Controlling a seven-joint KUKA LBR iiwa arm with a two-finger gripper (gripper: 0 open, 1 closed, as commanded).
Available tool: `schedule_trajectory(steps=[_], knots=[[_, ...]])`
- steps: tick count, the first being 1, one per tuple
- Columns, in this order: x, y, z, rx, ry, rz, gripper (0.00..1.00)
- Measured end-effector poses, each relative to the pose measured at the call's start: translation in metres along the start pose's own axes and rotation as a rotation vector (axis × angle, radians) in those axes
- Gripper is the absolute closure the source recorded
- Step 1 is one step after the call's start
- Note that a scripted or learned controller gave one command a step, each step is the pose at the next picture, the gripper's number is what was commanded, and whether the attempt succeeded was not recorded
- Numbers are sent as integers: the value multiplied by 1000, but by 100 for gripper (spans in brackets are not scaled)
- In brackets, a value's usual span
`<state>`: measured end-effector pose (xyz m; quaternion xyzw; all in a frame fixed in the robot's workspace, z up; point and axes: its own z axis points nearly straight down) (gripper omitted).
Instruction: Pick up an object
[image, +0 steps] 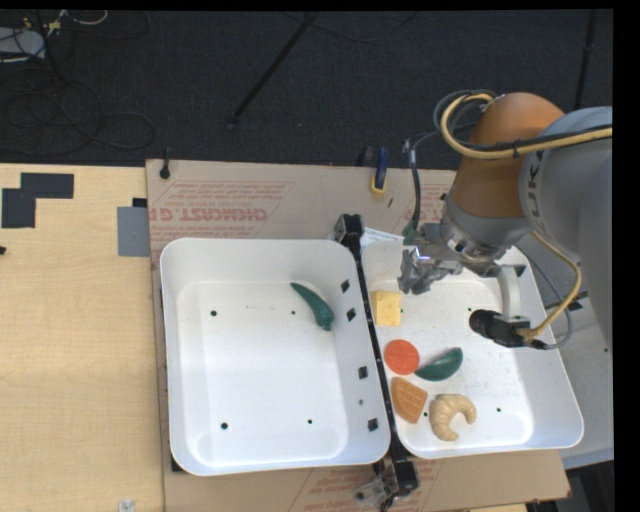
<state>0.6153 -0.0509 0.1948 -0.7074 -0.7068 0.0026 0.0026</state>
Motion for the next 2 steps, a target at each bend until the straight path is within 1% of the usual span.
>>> schedule_trajectory(steps=[1, 2], knots=[[42, 19, 8, -6, 1, -4, 100], [25, 29, 7, -6, -1, 0, 100]])
